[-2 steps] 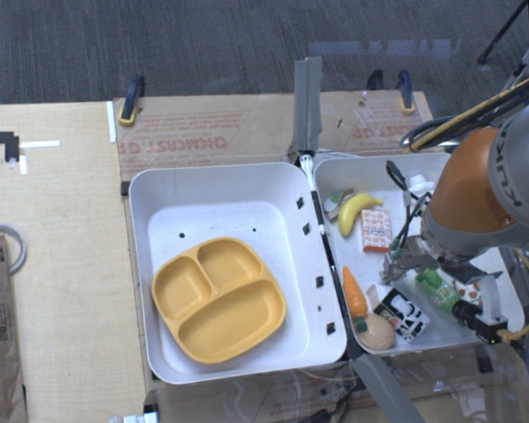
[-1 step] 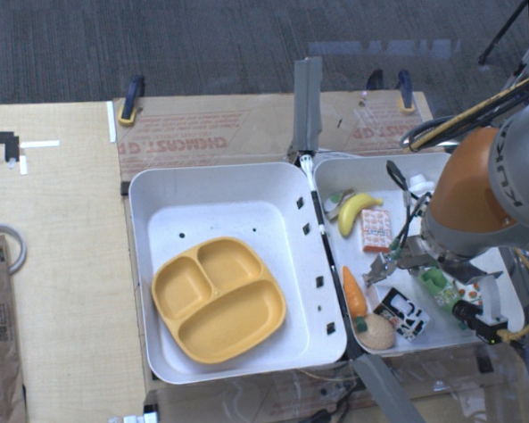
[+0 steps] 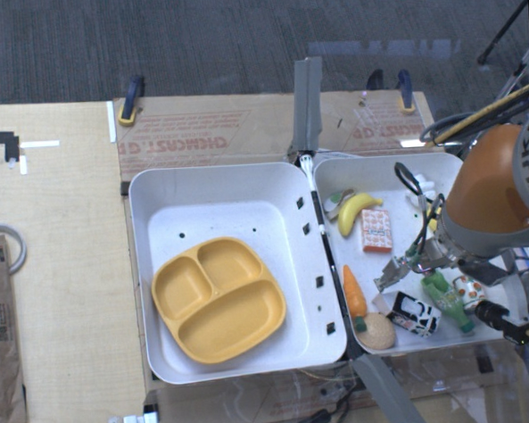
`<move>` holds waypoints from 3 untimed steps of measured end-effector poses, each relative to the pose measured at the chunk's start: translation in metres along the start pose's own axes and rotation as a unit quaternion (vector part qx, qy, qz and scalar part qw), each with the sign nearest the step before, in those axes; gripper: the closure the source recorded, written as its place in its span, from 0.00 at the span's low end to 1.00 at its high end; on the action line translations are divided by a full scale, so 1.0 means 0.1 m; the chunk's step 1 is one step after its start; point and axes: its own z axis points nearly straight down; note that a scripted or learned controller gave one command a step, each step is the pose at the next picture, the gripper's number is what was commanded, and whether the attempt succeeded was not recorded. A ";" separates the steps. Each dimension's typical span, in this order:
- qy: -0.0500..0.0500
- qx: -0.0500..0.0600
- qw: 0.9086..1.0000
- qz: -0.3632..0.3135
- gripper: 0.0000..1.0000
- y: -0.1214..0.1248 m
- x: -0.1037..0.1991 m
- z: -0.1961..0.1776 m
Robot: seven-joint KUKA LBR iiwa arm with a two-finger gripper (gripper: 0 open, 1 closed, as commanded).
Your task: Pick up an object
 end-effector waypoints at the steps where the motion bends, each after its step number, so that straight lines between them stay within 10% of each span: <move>1: 0.000 0.000 0.999 -0.046 0.00 0.60 -0.01 0.27; 2: -0.001 0.000 1.000 0.015 0.00 0.98 -0.16 0.27; 3: -0.002 0.000 1.000 0.014 1.00 0.97 -0.16 0.18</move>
